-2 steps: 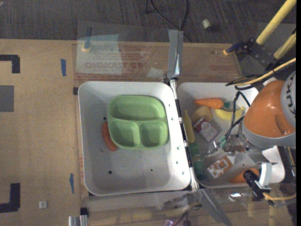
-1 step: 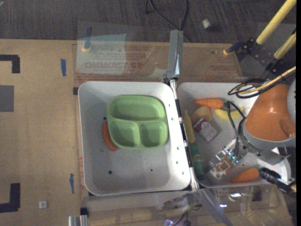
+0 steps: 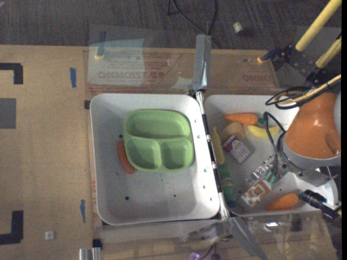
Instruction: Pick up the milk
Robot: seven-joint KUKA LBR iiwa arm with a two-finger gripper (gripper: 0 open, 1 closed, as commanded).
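Note:
The milk (image 3: 255, 194), a small white and orange carton, lies tilted near the front of the right bin (image 3: 269, 103). My gripper (image 3: 265, 172) hangs just above and behind the carton, at the end of the grey arm with the orange band (image 3: 313, 130) that comes in from the right. The gripper's metal parts overlap the carton's upper end, and I cannot tell whether they touch it.
Around the milk in the right bin lie a maroon and white box (image 3: 237, 148), two carrots (image 3: 242, 118) (image 3: 282, 201), yellow fruit pieces (image 3: 217, 145) and a green bottle (image 3: 227, 182) by the left wall. The left bin (image 3: 108, 161) holds a green divided plate (image 3: 159, 140) resting on an orange piece (image 3: 124, 158).

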